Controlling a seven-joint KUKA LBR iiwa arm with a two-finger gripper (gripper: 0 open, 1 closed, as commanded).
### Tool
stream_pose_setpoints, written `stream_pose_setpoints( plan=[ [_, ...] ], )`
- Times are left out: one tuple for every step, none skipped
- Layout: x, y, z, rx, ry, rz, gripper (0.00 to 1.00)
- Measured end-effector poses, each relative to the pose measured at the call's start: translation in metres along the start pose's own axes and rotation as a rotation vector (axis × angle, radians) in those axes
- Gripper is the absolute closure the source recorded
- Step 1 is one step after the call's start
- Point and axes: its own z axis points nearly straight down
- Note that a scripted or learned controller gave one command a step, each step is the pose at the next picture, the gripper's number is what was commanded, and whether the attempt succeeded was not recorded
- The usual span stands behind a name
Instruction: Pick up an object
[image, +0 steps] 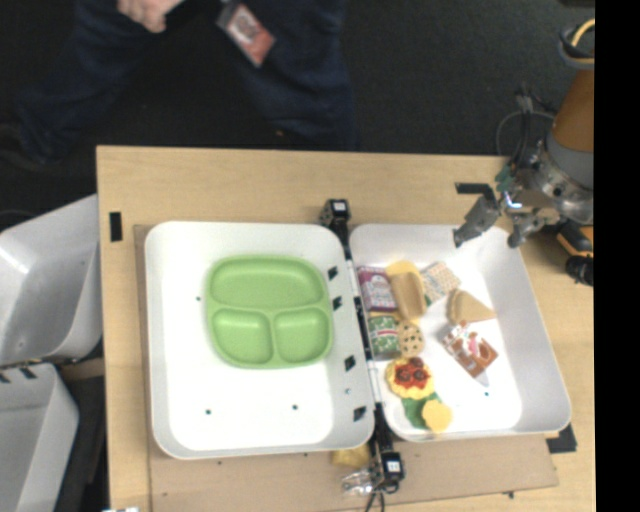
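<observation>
lying upright, bread roll (406, 289) beside wrapper (377, 290).

The grey arm enters at the upper right, its orange band at the frame's edge. The wrist angles down and leftward. The hand (492, 222) hangs low, its two dark fingers (472, 226) spread apart, apparently with nothing between them, though the view is small.

Wooden bench (230, 185) bears two white bins (180, 420).
</observation>
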Motion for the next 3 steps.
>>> stream_pose_setpoints(
  plan=[
    [-0.001,0.001,-0.009,-0.001,-0.001,-0.003,1.00],
    [0.008,-0.028,0.005,0.004,-0.001,0.001,1.00],
    [0.102,-0.060,0.032,0.006,0.003,-0.010,1.00]
  ],
)
